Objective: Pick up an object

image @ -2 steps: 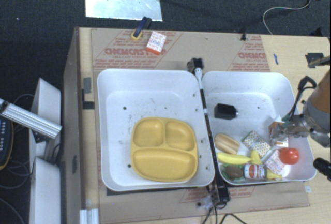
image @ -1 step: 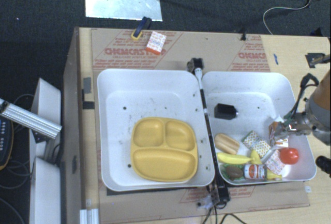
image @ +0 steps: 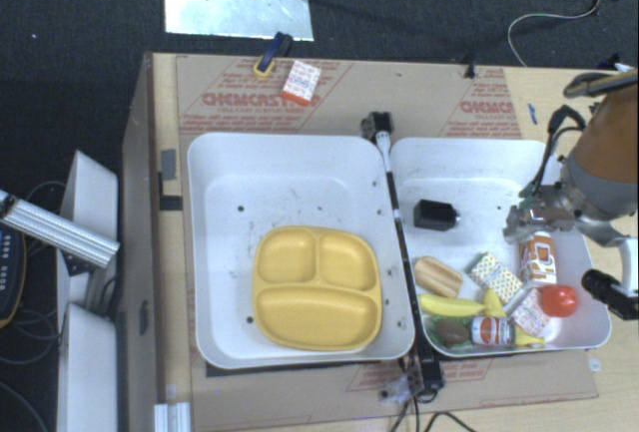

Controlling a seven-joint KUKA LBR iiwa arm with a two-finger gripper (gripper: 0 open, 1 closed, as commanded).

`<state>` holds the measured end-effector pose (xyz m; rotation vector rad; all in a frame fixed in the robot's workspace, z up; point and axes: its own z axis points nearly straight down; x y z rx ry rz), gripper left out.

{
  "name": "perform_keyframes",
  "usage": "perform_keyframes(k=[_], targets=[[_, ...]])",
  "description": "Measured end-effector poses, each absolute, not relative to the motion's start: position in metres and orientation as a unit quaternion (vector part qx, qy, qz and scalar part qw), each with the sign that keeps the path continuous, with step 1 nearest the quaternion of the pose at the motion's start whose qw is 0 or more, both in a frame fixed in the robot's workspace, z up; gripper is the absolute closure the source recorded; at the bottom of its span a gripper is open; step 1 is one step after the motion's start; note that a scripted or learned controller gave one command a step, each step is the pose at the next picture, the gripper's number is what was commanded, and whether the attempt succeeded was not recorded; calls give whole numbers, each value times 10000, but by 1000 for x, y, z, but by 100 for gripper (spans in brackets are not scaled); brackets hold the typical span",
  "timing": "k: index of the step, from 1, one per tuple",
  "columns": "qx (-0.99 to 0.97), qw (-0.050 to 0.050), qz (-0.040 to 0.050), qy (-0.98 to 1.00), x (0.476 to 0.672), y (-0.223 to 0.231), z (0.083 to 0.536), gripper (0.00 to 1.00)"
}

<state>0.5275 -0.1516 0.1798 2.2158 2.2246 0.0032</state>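
1. The pick has not happened yet, as far as I can judge: every object I can see lies in a bin, and nothing hangs from the grey arm with its orange band, which reaches in over the right edge of the shallow white plastic right bin.

2. The gripper sits low at that bin's right side, just above a small white-and-orange carton. Whether the pincer is released or clenched I cannot tell from here; its metal parts blur together.

3. Left to do, in my view: close on one item, lift it clear, and show it held.

4. The candidates crowd the near right corner of the right bin: the carton, a glossy red round tomato-like toy, a smooth yellow banana, a tan bun-shaped piece, a checkered green-and-white packet, and a small red-and-white can lying on its side. They touch or overlap, so a clean grip looks awkward.

5. A matte black boxy block lies apart from the heap, in the middle of the bin.

6. The white left bin holds a smooth yellow divided plastic tray with three compartments and rounded corners.
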Motion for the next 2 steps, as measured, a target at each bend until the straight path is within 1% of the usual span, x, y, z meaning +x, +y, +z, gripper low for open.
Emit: perform_keyframes(k=[1,2], targets=[[7060,8,7,7082,527,-152,180,0],[7065,10,0,7077,533,-184,150,0]])
